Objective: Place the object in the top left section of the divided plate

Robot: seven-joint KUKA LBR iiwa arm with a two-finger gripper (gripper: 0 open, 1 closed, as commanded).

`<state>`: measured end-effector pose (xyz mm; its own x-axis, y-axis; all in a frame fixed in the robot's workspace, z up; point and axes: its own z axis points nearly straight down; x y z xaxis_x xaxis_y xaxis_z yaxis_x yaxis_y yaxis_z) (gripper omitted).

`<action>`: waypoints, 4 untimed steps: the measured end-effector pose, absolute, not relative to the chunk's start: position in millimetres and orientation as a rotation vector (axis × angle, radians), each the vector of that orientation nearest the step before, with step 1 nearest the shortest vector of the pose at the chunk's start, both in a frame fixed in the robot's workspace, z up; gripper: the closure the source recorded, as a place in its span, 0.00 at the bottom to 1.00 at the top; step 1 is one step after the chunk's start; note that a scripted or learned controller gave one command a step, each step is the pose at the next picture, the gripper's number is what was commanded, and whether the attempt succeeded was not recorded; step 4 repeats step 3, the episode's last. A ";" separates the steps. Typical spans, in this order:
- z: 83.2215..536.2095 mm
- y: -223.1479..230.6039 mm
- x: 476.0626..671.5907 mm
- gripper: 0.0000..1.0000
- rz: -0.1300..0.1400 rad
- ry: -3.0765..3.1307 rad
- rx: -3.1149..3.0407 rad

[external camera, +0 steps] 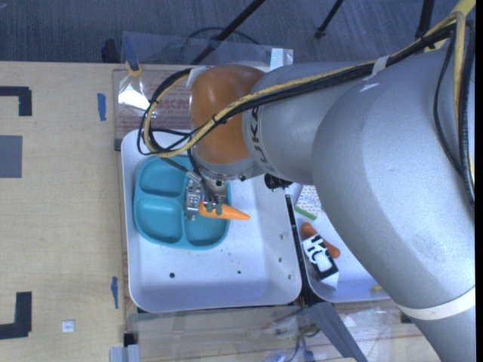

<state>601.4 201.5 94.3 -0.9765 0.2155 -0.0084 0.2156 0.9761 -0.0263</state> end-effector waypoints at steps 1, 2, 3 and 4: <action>94.8 200.1 591.4 1.00 -0.040 3.042 0.732; 97.0 201.3 539.2 1.00 -0.007 3.056 0.572; 336.9 200.4 515.9 1.00 0.002 3.037 0.793; 336.9 200.4 515.9 1.00 0.002 3.037 0.793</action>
